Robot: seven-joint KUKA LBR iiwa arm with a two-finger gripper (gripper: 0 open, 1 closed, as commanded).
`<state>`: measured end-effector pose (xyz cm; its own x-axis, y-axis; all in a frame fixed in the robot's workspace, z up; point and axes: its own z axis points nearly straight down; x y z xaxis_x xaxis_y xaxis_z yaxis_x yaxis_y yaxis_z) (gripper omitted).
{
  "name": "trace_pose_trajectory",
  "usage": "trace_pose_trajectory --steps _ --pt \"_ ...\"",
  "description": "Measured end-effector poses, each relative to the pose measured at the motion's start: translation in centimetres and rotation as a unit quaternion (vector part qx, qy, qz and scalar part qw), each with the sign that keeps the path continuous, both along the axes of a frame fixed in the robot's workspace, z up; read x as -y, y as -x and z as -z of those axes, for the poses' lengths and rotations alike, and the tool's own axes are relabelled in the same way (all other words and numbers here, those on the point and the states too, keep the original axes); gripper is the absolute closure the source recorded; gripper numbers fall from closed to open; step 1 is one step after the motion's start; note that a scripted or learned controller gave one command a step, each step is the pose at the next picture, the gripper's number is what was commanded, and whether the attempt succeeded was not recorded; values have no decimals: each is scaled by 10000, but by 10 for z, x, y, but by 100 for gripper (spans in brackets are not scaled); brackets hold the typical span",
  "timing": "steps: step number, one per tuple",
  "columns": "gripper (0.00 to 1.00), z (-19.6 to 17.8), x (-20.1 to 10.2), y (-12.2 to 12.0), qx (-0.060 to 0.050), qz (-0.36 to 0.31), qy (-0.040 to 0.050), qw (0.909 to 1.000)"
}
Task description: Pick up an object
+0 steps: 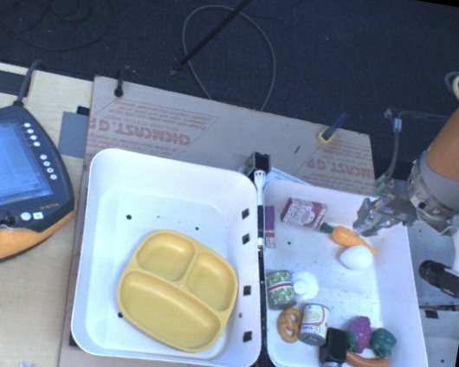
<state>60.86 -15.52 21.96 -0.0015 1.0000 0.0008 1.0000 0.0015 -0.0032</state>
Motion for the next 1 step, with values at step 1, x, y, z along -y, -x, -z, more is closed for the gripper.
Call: trace_pose_trajectory --steps 1 --pt "100 60 61 16 -13 22 5 10000"
